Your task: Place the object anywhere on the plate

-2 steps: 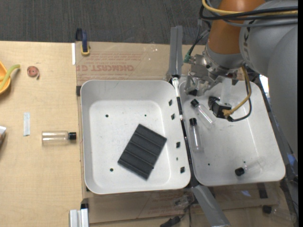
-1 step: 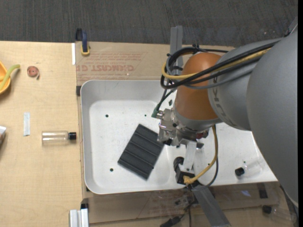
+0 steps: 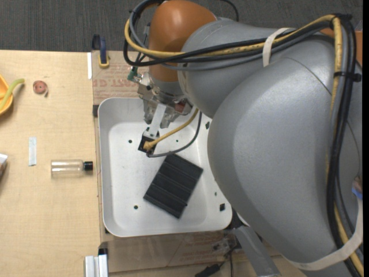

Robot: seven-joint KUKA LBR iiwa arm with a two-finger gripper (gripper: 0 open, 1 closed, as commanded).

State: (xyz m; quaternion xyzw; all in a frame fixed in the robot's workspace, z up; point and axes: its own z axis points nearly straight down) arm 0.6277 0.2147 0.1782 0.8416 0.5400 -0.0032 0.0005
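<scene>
A black ribbed rectangular block [image 3: 173, 184] lies flat and askew on the floor of the white bin [image 3: 118, 212], toward its middle. My gripper [image 3: 158, 119] hangs below the orange band over the bin's far part, up and a little left of the block, with a gap between them. Nothing shows between the gripper and the bin floor. At the far left edge of the view, a yellow dish [image 3: 3, 98] with a green stem-like piece sits on the wooden bench, partly cut off.
A clear bottle with a black cap [image 3: 70, 167] lies on the wooden bench [image 3: 52, 224] left of the bin. A small pink disc [image 3: 39, 87] and a white strip [image 3: 32, 152] lie further left. The grey arm covers the bin's right side.
</scene>
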